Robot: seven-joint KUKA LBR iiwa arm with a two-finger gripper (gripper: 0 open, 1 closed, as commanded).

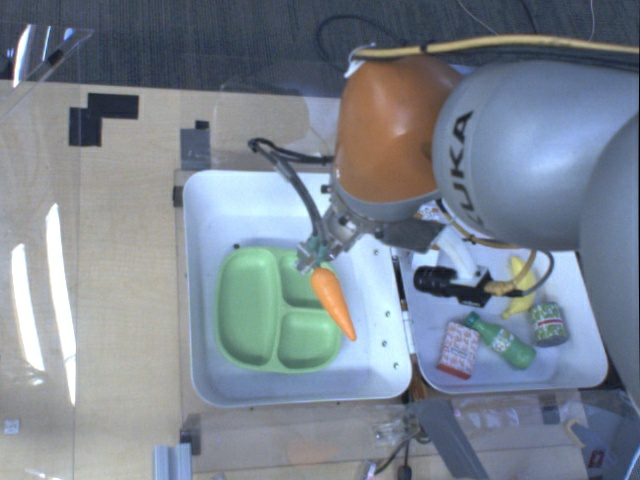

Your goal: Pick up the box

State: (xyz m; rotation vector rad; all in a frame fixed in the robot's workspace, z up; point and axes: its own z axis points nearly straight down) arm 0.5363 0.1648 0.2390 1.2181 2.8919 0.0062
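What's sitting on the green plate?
A carrot lies across the green plate's right side, leafy end up by the gripper. The plate part beneath the carrot is covered, so that bit cannot be seen.

The box (459, 350) is lying flat in the lower right of the frame, on the floor of the right-hand bin (580, 373) near its front left corner. It is a small rectangular carton, red and white with fine print too small to read, sitting slightly askew and touching a green bottle (500, 340).
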